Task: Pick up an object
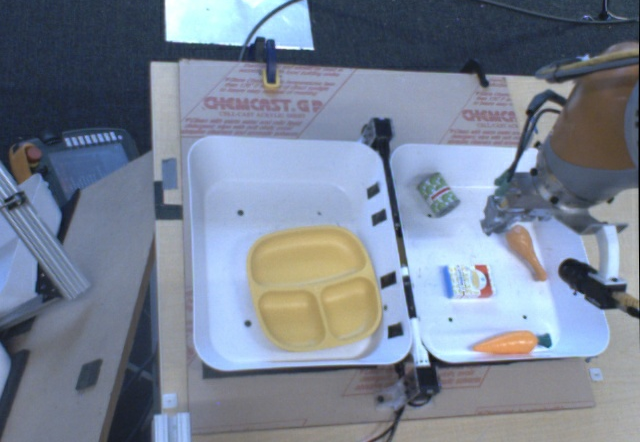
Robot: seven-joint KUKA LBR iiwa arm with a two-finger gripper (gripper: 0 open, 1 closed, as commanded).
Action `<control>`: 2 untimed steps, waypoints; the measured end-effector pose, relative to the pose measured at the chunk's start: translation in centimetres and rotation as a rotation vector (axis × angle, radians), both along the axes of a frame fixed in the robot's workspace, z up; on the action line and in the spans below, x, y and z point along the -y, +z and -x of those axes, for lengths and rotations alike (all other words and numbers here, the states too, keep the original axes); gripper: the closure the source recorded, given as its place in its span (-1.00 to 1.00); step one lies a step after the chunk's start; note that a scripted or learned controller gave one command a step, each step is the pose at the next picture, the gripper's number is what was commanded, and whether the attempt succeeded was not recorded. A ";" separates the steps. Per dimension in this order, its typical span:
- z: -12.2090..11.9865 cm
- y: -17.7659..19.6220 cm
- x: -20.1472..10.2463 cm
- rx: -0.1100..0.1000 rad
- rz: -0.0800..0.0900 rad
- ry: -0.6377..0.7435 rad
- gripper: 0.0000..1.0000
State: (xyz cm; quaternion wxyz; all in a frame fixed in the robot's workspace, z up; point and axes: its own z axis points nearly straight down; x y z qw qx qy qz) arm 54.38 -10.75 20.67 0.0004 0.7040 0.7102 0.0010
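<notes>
My gripper point(503, 218) hangs over the right bin point(580, 335), near its upper right part. A tan drumstick-shaped toy point(527, 252) lies just below it, its upper end right at the gripper's tip; whether they touch I cannot tell. A green can point(437, 194) lies on its side to the gripper's left. Lower down in the same bin a small blue, white and red box point(468, 281) lies flat. An orange carrot point(510, 342) with a green stub rests near the front wall.
The left bin point(215, 230) holds a yellow three-compartment plate point(314, 285). A black clip strip point(392, 230) runs along the joint between the two bins. The arm's grey and orange body point(595, 130) overhangs the right bin's far right corner.
</notes>
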 end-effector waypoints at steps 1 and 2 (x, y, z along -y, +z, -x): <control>-1.3 1.2 -5.7 0.001 -0.001 0.002 1.00; -1.6 1.9 -12.0 0.000 -0.002 0.003 1.00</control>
